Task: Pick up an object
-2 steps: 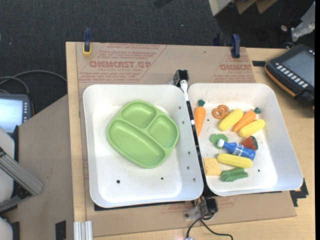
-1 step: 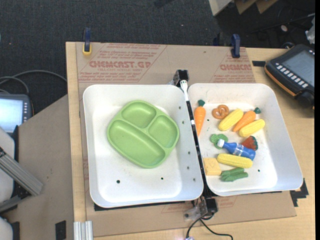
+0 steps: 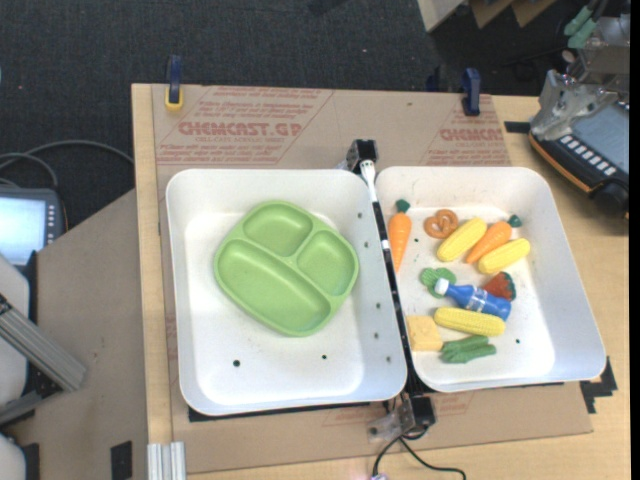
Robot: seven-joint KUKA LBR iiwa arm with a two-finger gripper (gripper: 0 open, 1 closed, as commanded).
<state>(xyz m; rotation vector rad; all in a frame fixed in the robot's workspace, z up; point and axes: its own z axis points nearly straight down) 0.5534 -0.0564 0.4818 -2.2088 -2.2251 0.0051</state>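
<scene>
Desk (image 3: pixel 250 118) is bearing brown board, twice printed "CHEMCAST GP" in red. Left bin (image 3: pixel 200 358) is holding a green plate (image 3: pixel 286 266). Right bin (image 3: pixel 570 298) is holding toy food: carrot (image 3: pixel 399 236), pretzel (image 3: pixel 439 223), corn (image 3: pixel 470 320), blue bottle (image 3: pixel 472 296), cheese (image 3: pixel 424 333), green pod (image 3: pixel 467 349). End effector state: cannot tell

Glossy plastic green plate (image 3: pixel 287 266) (smooth) in matt white bin (image 3: pixel 200 358).
</scene>
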